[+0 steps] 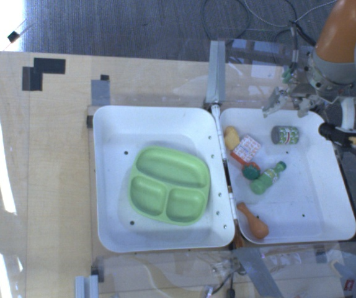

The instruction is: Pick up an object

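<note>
While the two-finger gripper [288, 107] is hovering, fingers spread and holding nothing:
a small grey-green can [285, 135] is lying just at its six o'clock.

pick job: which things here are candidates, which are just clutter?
Candidates, all in the right bin:
can
green bottle
red-and-white box
yellow piece
orange pin
gripper above the bin's far edge

Clutter:
green divided tray in the left bin
cables

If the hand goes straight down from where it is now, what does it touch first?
Probably the bare floor of the right white bin near its far rim; the hand hangs beside the small green can, but depth is unclear.
</note>
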Robot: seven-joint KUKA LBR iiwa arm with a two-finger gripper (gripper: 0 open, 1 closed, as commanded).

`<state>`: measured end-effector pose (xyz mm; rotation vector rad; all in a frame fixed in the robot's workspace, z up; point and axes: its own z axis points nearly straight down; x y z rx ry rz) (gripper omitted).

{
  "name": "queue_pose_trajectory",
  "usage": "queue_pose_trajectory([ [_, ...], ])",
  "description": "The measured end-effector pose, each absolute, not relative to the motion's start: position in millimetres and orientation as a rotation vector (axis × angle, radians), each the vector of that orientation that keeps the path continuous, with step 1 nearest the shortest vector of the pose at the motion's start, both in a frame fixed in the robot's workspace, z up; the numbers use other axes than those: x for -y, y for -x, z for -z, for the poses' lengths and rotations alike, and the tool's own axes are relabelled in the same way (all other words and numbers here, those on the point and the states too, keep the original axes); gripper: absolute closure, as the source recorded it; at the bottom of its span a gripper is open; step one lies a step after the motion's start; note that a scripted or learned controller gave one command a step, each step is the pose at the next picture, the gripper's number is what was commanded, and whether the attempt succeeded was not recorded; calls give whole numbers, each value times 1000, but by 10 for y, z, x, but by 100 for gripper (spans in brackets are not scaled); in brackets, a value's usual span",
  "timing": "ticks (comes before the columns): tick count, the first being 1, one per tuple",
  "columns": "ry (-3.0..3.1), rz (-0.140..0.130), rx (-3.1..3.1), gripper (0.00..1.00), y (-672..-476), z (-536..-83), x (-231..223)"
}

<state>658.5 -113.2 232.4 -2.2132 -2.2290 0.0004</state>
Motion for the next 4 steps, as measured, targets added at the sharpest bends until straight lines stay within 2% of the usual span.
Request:
queue_pose_trajectory([
  [1, 2269, 14, 2195, 0, -6745, -1240, 1650],
  [2, 2237, 4, 2213, 0, -6674, -851, 1883],
  [3, 2053, 10, 2388, 0, -5761, -880, 943],
  [4, 2052, 17, 2391, 100, -5793, -972, 933],
])
